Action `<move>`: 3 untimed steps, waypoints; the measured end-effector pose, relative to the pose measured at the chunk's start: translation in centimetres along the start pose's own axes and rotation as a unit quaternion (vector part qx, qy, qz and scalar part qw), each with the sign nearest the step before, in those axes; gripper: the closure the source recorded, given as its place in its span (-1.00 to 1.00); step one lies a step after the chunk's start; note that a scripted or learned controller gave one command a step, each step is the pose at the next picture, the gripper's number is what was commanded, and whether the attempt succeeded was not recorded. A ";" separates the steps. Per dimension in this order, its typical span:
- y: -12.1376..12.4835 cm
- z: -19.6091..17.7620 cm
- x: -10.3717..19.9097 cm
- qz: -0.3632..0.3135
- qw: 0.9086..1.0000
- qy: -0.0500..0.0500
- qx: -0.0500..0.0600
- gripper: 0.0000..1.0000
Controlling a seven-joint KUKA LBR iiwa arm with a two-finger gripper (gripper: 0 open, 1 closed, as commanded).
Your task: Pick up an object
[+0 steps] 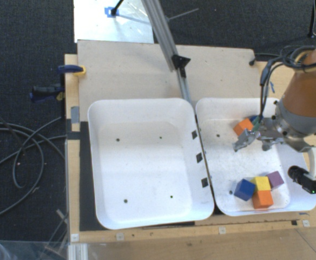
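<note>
Several small blocks lie in the right bin [223, 118]. An orange block [242, 127] sits near the bin's back, with a blue-green piece [254, 119] just behind it. At the front lie a blue cube [245, 189], a yellow cube [262, 182], an orange cube [263, 199] and a purple cube [276, 179], packed close together. My gripper [254, 141] hangs over the middle of the right bin, just in front of the back orange block. Its fingers [243, 141] stand apart and open, with nothing between them.
The left bin [142, 112] lies beside the right one, and a row of black clips [199, 157] runs along the shared wall. A metal pole [166, 34] slants in from the top. The arm's body [309, 96] and cables cover the right bin's back right corner.
</note>
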State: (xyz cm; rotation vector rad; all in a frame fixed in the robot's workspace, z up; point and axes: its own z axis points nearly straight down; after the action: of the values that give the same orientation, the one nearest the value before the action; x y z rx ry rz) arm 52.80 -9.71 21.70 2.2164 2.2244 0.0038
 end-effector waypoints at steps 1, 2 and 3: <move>7.6 -5.7 -4.4 -0.001 1.000 -0.003 -0.006 -1.00; 9.9 4.8 -9.0 0.002 1.000 -0.001 0.003 -1.00; 13.3 10.4 -11.5 -0.001 1.000 -0.004 -0.010 -1.00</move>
State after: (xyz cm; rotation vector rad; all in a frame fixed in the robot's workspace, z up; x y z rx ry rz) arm 66.13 -21.14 11.29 2.2009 2.2121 0.0173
